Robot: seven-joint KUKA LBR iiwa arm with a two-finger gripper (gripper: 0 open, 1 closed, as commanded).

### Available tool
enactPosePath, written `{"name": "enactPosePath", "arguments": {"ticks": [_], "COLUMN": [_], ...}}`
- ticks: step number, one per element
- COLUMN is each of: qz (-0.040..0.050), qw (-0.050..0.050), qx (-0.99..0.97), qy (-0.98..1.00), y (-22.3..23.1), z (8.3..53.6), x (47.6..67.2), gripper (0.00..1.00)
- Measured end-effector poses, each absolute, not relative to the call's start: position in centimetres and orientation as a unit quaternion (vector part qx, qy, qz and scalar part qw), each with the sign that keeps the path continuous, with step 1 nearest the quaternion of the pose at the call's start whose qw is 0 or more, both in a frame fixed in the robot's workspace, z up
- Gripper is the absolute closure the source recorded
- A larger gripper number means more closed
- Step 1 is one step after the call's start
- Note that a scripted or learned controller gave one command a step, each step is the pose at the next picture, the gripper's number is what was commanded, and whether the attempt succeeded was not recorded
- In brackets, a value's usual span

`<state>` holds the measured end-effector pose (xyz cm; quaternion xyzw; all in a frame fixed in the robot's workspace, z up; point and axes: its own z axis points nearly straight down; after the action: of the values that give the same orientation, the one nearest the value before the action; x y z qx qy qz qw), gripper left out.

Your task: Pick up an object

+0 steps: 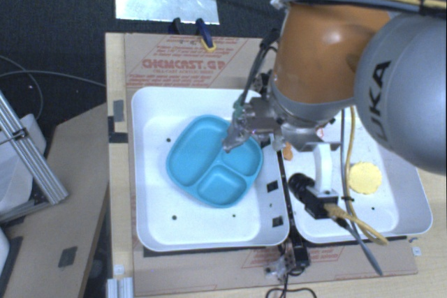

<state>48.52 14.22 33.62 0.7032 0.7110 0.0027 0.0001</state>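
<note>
A glossy blue plastic divided plate [213, 162], rounded and split into three compartments, is lying tilted in the middle of the left shallow white bin [157, 220]. The metal two-finger gripper [234, 139] is hanging over the plate's right rim, near that bin's right wall; whether it is grasping is something I cannot tell. A flat yellow disc [364, 177] is resting in the right bin [412, 216].

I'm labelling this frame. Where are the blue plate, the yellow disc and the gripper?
blue plate [209, 162]: camera view, its large left compartment.
yellow disc [365, 177]: camera view, centre of its top face.
gripper [234, 139]: camera view, tip over the plate's upper right rim.
</note>
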Motion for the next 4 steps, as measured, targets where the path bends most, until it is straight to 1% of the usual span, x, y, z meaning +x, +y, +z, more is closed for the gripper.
{"name": "enactPosePath", "arguments": {"ticks": [1, 2, 3, 4], "qz": [-0.0026, 0.0098, -0.0435, -0.0007], "qw": [-0.002, 0.006, -0.034, -0.002], "qx": [0.704, 0.705, 0.712, 0.704], "qy": [0.71, 0.709, 0.7, 0.71], "y": [18.7, 14.5, 17.4, 23.7], "z": [19.1, 10.4, 8.3, 23.1], "x": [48.5, 53.2, 62.3, 51.5], "gripper": [0.0, 0.0, 0.0, 0.0]}}
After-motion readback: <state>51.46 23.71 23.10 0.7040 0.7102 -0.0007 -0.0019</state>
